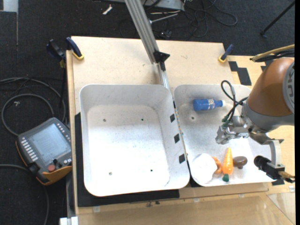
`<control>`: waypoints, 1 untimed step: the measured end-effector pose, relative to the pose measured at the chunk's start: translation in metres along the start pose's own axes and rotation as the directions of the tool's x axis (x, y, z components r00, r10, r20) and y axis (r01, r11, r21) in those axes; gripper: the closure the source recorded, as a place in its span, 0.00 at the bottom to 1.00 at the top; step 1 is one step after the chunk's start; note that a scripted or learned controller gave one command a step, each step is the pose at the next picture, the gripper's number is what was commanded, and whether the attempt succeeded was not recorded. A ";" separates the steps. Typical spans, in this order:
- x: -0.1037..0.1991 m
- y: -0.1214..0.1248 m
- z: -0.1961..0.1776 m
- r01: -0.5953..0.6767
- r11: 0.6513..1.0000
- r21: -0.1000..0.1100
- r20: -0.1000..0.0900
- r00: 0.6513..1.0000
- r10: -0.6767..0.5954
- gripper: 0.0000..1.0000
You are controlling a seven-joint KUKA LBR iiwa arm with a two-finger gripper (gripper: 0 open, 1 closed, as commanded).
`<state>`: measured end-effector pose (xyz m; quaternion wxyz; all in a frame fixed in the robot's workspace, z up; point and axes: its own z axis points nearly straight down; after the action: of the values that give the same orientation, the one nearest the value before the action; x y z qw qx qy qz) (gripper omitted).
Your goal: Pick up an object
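The right bin [187,125] holds a blue bottle [207,104] lying on its side near the far wall. At the bin's near edge lie a white round object [204,168], an orange carrot-shaped toy [227,161] with a green tip, a small orange piece [217,165] and a brown rounded object [240,161]. My gripper [226,135] hangs over the right part of this bin, just above and behind the carrot toy. Nothing visible is held in it.
The left bin [124,139] sits beside the right one, with a raised divider edge between them. A metal pole [145,29] slants up from the bench's back. Yellow clamps [77,53] mark the bench corners. A teach pendant [44,146] lies left on the floor.
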<state>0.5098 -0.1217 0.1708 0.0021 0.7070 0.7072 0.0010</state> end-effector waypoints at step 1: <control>-0.005 0.005 -0.044 0.002 1.000 -0.001 0.000 1.000 -0.002 1.00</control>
<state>0.5146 -0.1270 0.2151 0.0025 0.7063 0.7079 0.0012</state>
